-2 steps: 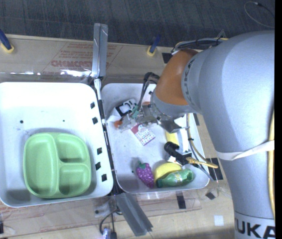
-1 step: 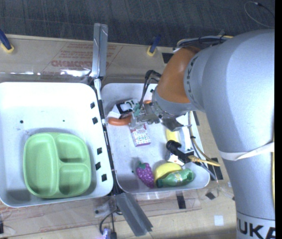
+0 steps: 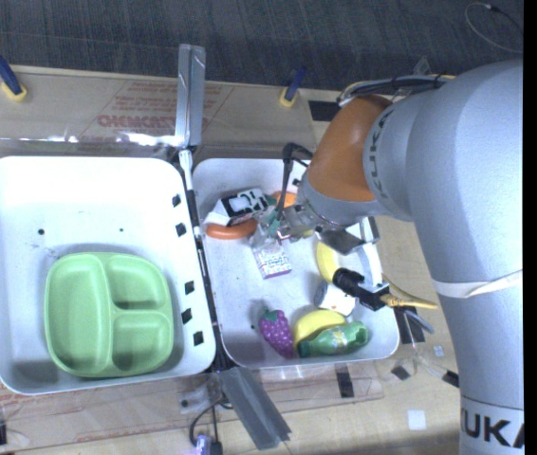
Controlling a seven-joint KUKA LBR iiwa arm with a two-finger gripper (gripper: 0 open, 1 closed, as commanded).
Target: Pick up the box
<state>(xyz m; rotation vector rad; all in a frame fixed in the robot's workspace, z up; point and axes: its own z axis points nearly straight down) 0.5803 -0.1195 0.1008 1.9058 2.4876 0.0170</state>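
Two white bins are being carried by the desk, and in the right bin (image 3: pixel 240 349) the box (image 3: pixel 273 263) is being overhung by the claw (image 3: pixel 276 226), grip state unreadable, seemingly for a grasp.

Even overhead light, soft shadows inside the white bins (image 3: pixel 22 173), slightly grainy, mild glare on plastic sheeting (image 3: pixel 126 138)

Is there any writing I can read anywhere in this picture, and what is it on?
"KUKA", cut off at the frame edge: on the arm's grey base.
Red print, too blurred to read: on the cardboard sheet behind the bins.
Print too small to read: on the small box and the black-and-white packet.
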